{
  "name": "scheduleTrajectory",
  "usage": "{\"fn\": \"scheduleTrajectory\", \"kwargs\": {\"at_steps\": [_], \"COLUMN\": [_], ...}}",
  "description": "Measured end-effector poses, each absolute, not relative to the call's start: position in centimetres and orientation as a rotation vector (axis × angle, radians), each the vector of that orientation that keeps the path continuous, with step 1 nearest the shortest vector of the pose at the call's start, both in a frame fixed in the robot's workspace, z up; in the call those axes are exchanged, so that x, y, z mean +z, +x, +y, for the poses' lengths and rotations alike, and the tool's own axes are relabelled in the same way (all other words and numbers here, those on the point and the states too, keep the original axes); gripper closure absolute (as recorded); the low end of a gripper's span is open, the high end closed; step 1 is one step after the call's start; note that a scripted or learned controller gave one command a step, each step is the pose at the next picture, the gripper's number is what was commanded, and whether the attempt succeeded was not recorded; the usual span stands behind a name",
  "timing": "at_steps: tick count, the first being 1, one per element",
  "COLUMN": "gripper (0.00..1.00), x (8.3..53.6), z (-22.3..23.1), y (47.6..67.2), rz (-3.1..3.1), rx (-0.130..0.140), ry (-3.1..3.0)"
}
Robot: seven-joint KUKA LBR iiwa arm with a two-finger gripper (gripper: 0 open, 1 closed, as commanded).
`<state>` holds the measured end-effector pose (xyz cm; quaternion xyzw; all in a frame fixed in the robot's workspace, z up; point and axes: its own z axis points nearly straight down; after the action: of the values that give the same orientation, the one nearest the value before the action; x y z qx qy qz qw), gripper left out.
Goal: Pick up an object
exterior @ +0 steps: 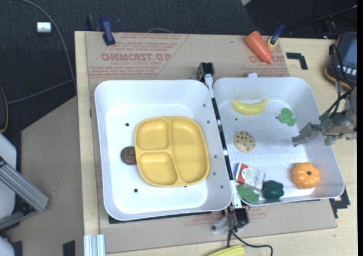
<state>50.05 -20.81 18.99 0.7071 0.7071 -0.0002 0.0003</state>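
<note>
Gripper (303, 135) sits at the right side of the frame, over the right edge of the right bin (300, 87), reaching in from the right. Its grey tip points left and slightly down toward the bin floor. Whether the claw is released or clenched: cannot tell, the tip is too small and blurred. Nothing is seen held in it.

Candidate objects, all in the right bin:
- Orange pumpkin (306, 175): just below the gripper tip, lower right of the bin, apart from the tip.
- Green leafy piece (287, 116): just above and left of the tip, near but not touching.
- Yellow banana (249, 106): upper left of the bin, well left of the gripper.
- Speckled cookie (244, 141): left-centre of the bin, level with the tip, well apart from it.
- Small red-and-white carton (249, 176): lower left of the bin, with a dark green vegetable (273, 191) beside it to the right and a lighter green flat piece (247, 194) below it.

Left bin (108, 135), centre-left of frame: yellow divided plate (171, 151) lying flat in the middle; a brown round object (129, 155) touching the plate's left edge.

Outside the bins: orange carrot-shaped item (259, 47) on the cardboard sheet (142, 56) at upper right, above the right bin.
</note>
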Motion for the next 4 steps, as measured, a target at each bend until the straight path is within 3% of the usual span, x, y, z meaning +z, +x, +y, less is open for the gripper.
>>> {"fn": "scheduleTrajectory", "kwargs": {"at_steps": [1,2,3,4], "gripper": [0.00,0.00,0.00,0.00], "x": [8.5,8.4,13.6,8.4], "z": [-21.6,-14.7,-20.2,-10.6], "y": [48.0,51.6,58.8,64.3], "rz": [2.224,2.222,2.220,2.224], "rx": [0.004,0.001,0.001,0.002], "ry": [2.220,2.219,2.219,2.218]}}
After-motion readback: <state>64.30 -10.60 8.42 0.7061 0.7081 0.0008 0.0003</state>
